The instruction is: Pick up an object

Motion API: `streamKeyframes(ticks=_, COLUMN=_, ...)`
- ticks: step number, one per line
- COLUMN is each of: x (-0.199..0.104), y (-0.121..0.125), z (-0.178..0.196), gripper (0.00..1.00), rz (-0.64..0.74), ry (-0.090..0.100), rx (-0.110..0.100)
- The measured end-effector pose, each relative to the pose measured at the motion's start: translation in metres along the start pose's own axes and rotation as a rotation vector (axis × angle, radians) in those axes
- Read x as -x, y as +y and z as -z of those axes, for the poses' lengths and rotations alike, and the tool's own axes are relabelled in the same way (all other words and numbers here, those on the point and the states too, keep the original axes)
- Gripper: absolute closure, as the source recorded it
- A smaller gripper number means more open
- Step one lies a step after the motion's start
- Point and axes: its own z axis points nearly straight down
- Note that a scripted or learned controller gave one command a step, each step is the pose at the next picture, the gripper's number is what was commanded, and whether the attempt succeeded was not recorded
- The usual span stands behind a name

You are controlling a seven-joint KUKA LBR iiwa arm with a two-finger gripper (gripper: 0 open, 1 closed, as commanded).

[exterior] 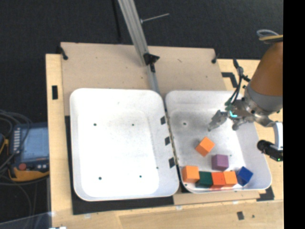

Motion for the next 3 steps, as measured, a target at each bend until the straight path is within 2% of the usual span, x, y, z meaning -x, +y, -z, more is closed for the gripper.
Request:
streamKeyframes(ticks=1, x=0.0, y=0.001, z=0.002, gripper=0.0, rz=-0.001, ry=-0.001, rx=0.005)
streamKeyframes(ticks=2, x=0.004, y=-0.008, z=-0.045, gripper=0.0, rz=-0.003, ry=-0.003, rx=0.0)
streamKeyframes(ticks=3, x=-0.006, y=-0.008, z=-0.099, gripper=0.0, rz=-0.008, ry=-0.001, rx=0.002)
